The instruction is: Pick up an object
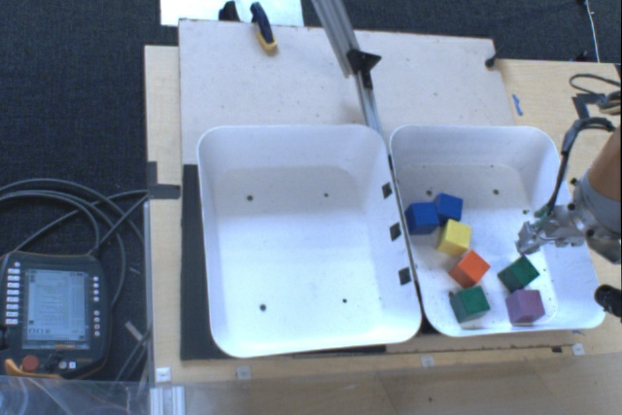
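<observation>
Leftmost, well to the left of the right bin (544, 143), a teach pendant (51, 311) lies on the dark floor with black cables (78, 204) looping above it. Next comes the left bin (209, 238), which sits directly against the right bin's left wall. Behind both bins lies a pale board (292, 73), and on its far left part, well up and left of the right bin, sits a blue and yellow tool (262, 26). A slanting metal pole (326, 0) comes down from the top of the view to the seam where the right bin meets its neighbour.

Inside the right bin the blocks cluster in the lower middle. Two blue cubes (434, 212) touch each other nearest the bin's left wall. Just below and right of them is a yellow cube (454, 237), then an orange cube (470, 267) touching its lower corner. A green cube (469, 303) lies near the bin's front rim, under the orange one. Further right a dark green cube (519, 274) sits above a purple cube (525, 305), close to the bin's lower right corner.

The gripper (535, 238) hangs over the right bin's right side, just above the dark green cube; I cannot tell its state. The grey arm (601, 209) enters across the bin's right rim.
</observation>
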`<state>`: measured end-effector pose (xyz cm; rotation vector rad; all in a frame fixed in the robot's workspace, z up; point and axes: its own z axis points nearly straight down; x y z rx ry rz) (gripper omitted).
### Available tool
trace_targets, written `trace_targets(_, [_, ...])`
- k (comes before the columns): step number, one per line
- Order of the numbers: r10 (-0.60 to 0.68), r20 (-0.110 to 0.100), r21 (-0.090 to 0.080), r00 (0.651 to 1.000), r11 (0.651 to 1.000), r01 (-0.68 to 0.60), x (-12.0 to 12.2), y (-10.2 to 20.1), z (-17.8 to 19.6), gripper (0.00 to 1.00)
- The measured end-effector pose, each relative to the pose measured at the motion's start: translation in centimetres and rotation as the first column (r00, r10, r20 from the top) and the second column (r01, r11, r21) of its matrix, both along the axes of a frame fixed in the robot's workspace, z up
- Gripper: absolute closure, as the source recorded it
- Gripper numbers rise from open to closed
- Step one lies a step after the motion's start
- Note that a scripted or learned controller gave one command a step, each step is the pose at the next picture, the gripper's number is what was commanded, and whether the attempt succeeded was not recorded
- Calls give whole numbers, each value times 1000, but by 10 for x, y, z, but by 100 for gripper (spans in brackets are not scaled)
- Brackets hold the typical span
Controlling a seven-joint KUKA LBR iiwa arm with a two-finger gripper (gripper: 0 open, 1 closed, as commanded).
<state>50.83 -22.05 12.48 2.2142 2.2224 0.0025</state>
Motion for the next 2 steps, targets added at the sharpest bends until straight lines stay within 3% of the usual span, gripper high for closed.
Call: trace_targets(2, [1,4,-2,1000,1000,-1,2,2,118,100])
